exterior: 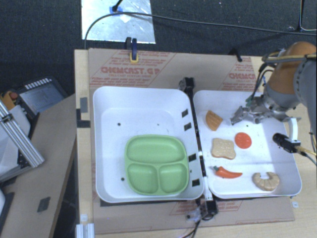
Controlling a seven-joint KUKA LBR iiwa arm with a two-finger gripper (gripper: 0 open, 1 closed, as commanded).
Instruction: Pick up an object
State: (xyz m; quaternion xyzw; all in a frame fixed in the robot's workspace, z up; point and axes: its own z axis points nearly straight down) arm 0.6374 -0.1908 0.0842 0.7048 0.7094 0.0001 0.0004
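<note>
Below the pincer (242, 117) and a shade toward the near rim of the right bin (297, 182) lies the red disc (242, 140), the piece closest to it; I would judge it the likeliest target. It is round and flat, so it has no long axis to line up with, and any approach angle should serve. The gap between disc and pincer is short, but they are apart, not touching.

Just left of the disc sits the toast slice (223, 148), near enough that a sloppy descent could nudge it. Farther toward the front lie the red pepper (228, 172), its long axis running roughly left to right, and the croissant (266, 181) in the front right corner. The orange wedge (214, 120) lies left of the pincer, about level with it (a fair second choice).

Nothing sits between the pincer's tips; whether they are spread or closed I cannot tell at this slant.

The left bin (104, 133) carries a green tray (156, 163), well apart from the action. Both bins rest on the bench (84, 83).
</note>
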